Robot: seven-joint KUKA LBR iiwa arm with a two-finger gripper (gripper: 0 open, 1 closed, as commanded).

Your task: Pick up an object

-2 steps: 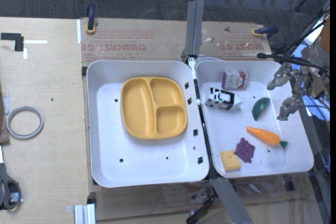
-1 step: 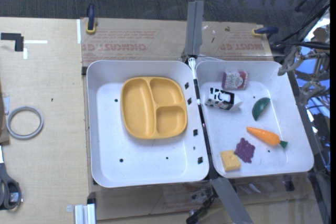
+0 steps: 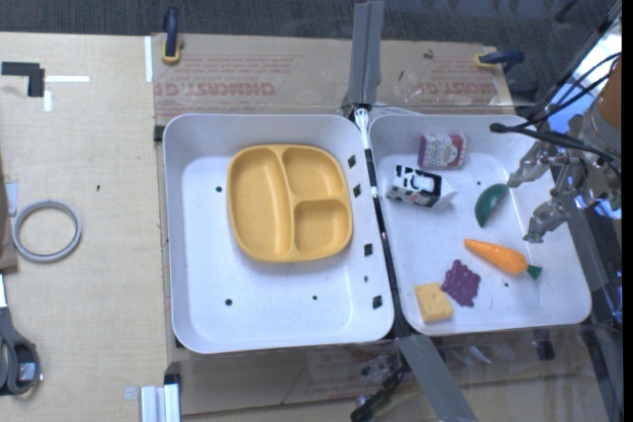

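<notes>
The right bin (image 3: 569,301) holds several small items: a pink packet (image 3: 441,151) at the back, a black-and-white carton (image 3: 416,186), a green leaf-shaped piece (image 3: 491,204), an orange carrot (image 3: 498,257), a purple grape bunch (image 3: 461,283) and a yellow cheese block (image 3: 433,302). My gripper (image 3: 535,201) hangs at the bin's right side, just right of the green piece and above the carrot. Its fingers (image 3: 522,170) are spread apart with nothing between them.
The left bin (image 3: 198,311) carries a yellow divided plate (image 3: 290,202). A grey tape ring (image 3: 44,230) and scissors (image 3: 18,363) lie on the bench at the left. A metal divider (image 3: 368,54) rises between the bins at the back. Cables hang at the right.
</notes>
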